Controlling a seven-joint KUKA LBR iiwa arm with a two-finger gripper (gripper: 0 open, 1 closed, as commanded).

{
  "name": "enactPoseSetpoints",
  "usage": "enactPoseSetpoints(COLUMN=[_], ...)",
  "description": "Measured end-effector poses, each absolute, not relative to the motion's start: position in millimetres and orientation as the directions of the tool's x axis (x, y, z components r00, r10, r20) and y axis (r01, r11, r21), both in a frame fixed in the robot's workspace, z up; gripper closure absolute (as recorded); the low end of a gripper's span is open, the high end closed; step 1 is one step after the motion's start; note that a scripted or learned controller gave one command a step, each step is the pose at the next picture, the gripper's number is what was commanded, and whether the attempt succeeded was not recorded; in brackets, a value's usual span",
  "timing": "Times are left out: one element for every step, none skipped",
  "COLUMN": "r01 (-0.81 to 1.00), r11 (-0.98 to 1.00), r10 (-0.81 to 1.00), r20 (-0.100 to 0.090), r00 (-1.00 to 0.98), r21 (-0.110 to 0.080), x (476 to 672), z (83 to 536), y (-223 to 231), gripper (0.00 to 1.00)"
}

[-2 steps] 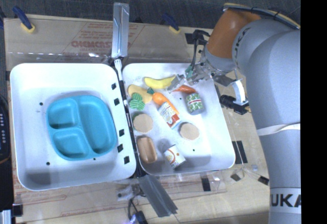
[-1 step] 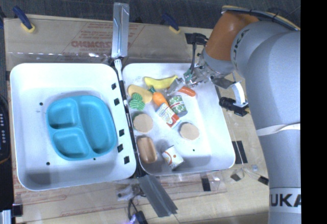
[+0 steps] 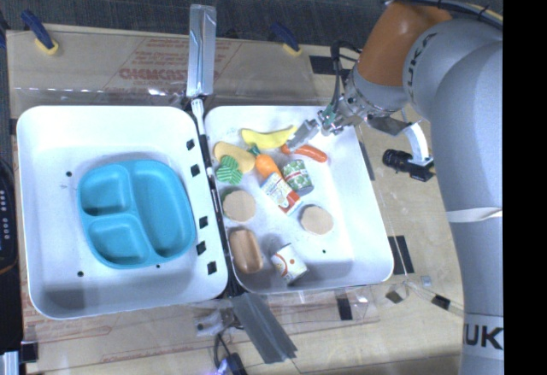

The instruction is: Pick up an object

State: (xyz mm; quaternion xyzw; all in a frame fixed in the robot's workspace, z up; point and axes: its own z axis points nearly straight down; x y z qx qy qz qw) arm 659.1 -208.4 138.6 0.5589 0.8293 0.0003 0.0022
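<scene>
Hovering over rt bin's (image 3: 367,219) upper-right corner, gripper (image 3: 309,134) sits w/ tips just beside banana (image 3: 267,138) and red pepper (image 3: 312,154); can't tell how far open, nothing visibly held. Blue tray (image 3: 135,213) in left bin (image 3: 34,194).

Fixed high above the pale wooden surface (image 3: 410,219), looking down at a slant. Far enough back to take in both shallow white plastic bins: left bin (image 3: 43,194) and right bin (image 3: 359,219), side by side across the middle. Large grey arm with an orange band (image 3: 453,66) entering from the right edge.
</scene>
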Motion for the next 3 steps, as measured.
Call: enactPoseSetpoints(r01=[0.899, 0.933, 0.907], r11=[0.438, 0.36, 0.421], r10=[0.899, 0.933, 0.907], r20=[0.003, -0.003, 0.002], r00=[-0.438, -0.36, -0.421], r21=[-0.003, 0.002, -0.003], x=[657.3, 658.6, 656.9], z=[91, 95, 92], y=[-201, -208, -194], gripper=[0.0, 0.0, 0.0])
